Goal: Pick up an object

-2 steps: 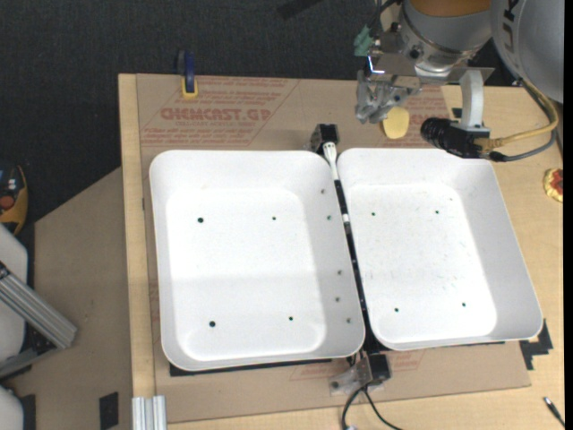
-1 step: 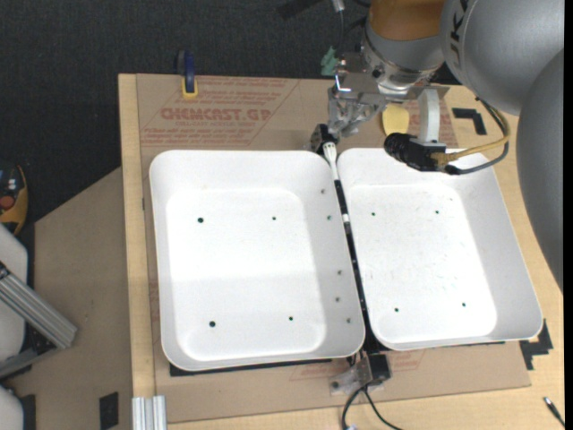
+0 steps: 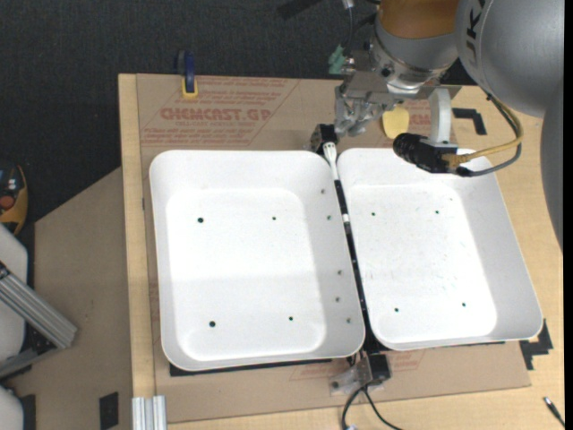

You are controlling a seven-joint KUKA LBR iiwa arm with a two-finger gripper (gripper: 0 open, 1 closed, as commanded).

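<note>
My gripper hangs above the far edge of the bench, just behind the gap between the two white bins. A small pale yellow object shows right beside it, partly hidden by the wrist and a black cable fitting. Whether that object is held or lies on the board behind the right bin cannot be told. The grey arm with its orange band comes in from the upper right.
The left bin and the right bin sit side by side on a cardboard board, joined by a black strip. A blue and yellow clamp stands at the board's far left. Metal framing lies at the left.
</note>
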